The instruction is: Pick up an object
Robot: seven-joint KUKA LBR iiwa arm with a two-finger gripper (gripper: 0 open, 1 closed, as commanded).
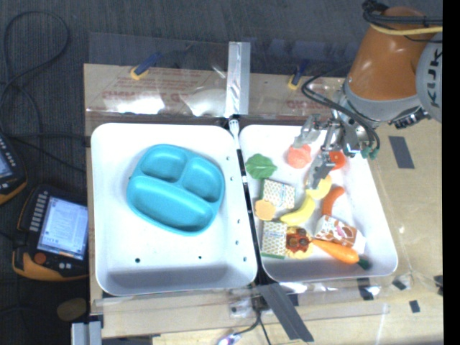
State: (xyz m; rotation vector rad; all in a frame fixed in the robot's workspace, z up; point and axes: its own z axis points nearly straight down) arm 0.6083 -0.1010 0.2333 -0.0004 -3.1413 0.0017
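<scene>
While I watch from above, gripper [321,165] hangs over right bin [381,221], upper right | fingers: I cannot tell | nearest: banana [307,201], just below-left of claw, long axis slanting lower-left to upper-right | I judge descent next.

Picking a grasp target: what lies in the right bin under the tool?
Beneath the tool in the right bin lie a pink piece, a red piece and a yellow banana. The fingers cover part of the red piece.
</scene>
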